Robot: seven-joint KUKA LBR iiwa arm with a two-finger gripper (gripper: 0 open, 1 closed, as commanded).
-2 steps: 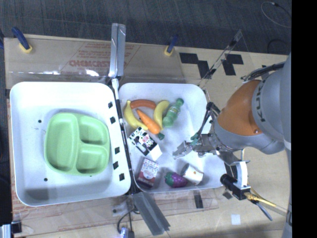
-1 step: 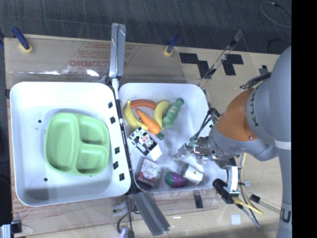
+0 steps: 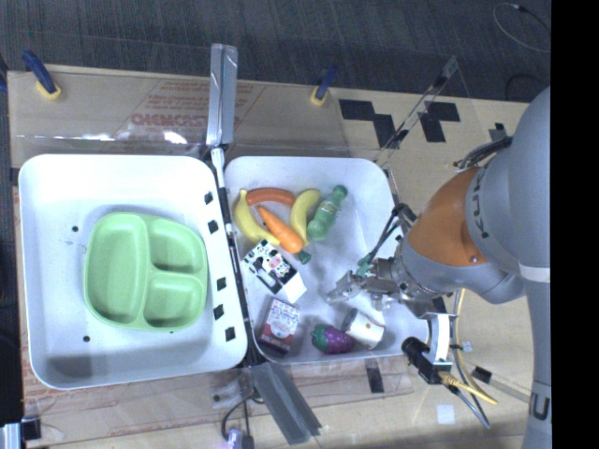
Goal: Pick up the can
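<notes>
Smooth white bin (image 3: pixel 374 178): small cylindrical can (image 3: pixel 282 325), metal hand (image 3: pixel 348 288).

Looking down at a slant from above the worktop (image 3: pixel 112 96), far enough back to catch both bins (image 3: pixel 47 363).

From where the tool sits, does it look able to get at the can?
Probably yes: the tool hovers just above the small white can lying on its side, whose top is uncovered; purple grapes touch one end.
</notes>
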